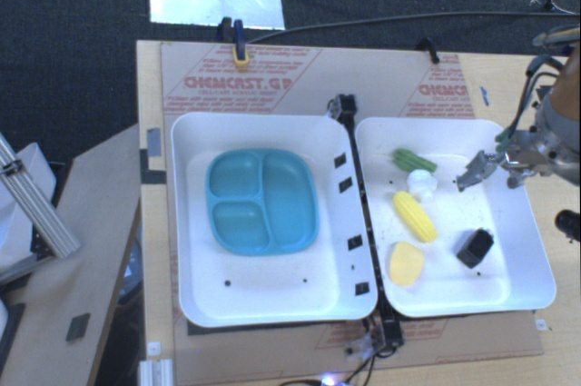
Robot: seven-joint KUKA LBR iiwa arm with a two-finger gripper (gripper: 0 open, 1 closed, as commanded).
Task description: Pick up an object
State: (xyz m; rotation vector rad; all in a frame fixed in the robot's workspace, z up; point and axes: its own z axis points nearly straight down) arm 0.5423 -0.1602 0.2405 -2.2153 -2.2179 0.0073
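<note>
Camera view: the pincer (pixel 479 166) hovers spread, pinching nothing, over the right bin (pixel 526 225). Just to its left lies the white ball (pixel 420 183), with the green pod (pixel 414 161) and corn (pixel 415 217) beyond, both slanted; the black block (pixel 475 247) sits nearer the front.

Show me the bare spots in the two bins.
Left bin: a strip of floor in front of the blue plate. Right bin: open floor right of the black block. Crowded: its left side, with green pod, white ball, corn and yellow piece.
</note>
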